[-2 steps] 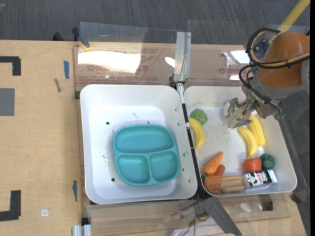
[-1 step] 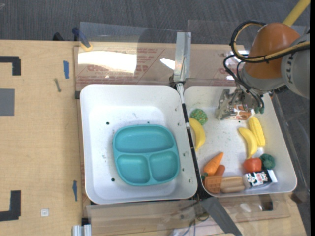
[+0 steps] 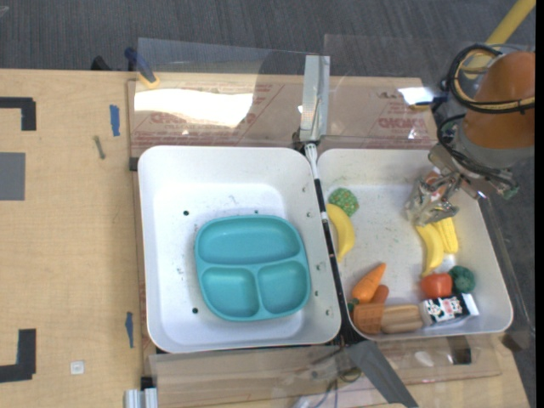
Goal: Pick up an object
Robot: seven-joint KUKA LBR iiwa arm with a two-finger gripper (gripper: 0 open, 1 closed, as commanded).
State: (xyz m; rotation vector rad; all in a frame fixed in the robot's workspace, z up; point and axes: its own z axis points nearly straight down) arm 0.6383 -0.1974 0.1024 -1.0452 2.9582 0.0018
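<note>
My pincer (image 3: 435,195) hangs over the right white plastic bin (image 3: 497,313), just above the yellow toy bananas (image 3: 439,243); I cannot tell its state. Nothing looks lifted, so I judge the picking is not yet done. The bananas lie flat, curved and smooth, beside a red toy tomato (image 3: 436,285).

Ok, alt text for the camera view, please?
The arm's hand hovers over the right bin, above a banana among toy foods. The left bin bears a teal divided plate.
</note>
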